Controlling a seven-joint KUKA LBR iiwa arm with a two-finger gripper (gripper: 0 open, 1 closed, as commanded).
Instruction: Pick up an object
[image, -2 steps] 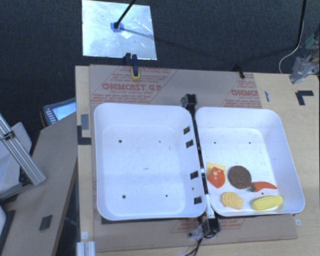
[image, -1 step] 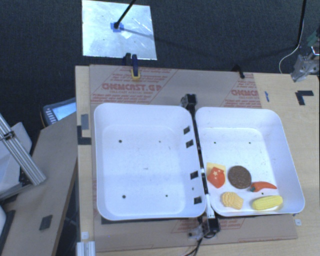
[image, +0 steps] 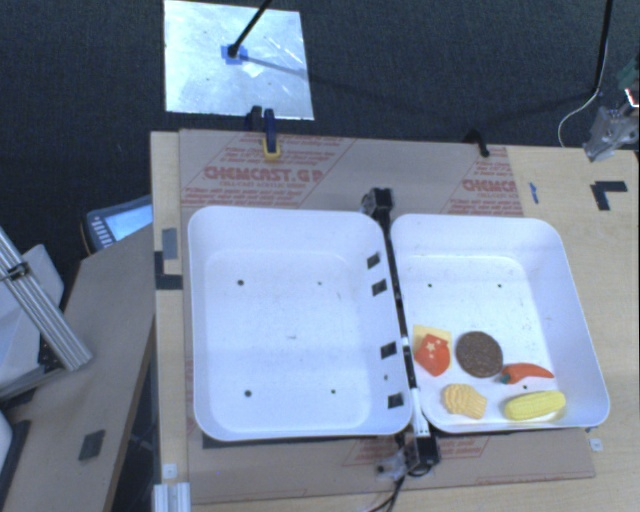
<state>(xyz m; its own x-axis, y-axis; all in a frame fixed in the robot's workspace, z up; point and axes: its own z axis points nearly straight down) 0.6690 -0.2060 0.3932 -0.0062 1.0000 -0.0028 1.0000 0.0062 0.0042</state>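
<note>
5 small items (image: 479, 353) cluster along the near edge of your right bin (image: 570, 290): red-and-yellow wedge (image: 432, 350), brown disc, red pepper (image: 525, 373), ridged yellow piece (image: 464, 400), yellow corn (image: 534, 405). You cannot tell the gripper's state.

Right bin (image: 560, 300) — five toys, perhaps food — clustered

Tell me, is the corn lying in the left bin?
No, the corn lies in the right bin, near its front corner.
</note>
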